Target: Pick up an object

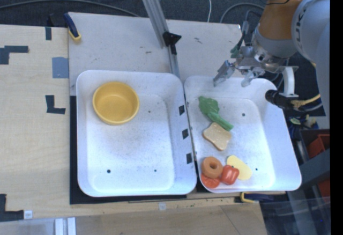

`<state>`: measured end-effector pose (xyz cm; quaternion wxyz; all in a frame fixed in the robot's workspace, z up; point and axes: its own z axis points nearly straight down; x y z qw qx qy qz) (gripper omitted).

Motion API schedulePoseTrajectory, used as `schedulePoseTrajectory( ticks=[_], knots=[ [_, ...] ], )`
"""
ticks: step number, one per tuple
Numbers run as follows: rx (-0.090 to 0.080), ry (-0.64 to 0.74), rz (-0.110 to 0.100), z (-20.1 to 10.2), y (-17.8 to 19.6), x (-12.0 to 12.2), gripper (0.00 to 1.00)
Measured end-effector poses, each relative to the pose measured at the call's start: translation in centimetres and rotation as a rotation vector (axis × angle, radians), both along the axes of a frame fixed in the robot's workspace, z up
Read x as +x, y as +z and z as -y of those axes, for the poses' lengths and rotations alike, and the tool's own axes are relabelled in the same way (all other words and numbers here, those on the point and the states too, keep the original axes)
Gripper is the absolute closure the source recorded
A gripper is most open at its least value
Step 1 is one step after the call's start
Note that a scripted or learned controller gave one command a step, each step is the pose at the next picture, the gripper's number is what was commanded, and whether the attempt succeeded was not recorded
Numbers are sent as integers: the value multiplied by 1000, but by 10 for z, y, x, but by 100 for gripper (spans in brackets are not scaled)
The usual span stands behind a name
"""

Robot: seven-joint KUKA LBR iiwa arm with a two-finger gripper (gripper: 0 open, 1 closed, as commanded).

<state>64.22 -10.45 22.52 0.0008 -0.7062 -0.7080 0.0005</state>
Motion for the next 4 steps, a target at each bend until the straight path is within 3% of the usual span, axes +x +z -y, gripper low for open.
schedulePoseTrajectory(
  ticks=[1, 3, 4],
  knots=[
    [0, 0, 0, 0, 0, 0, 0],
    [-1, -1, -7, -7, -126, 3, 0],
    [-2, -1, -1, -7, -137, 2, 0]
  ],
)
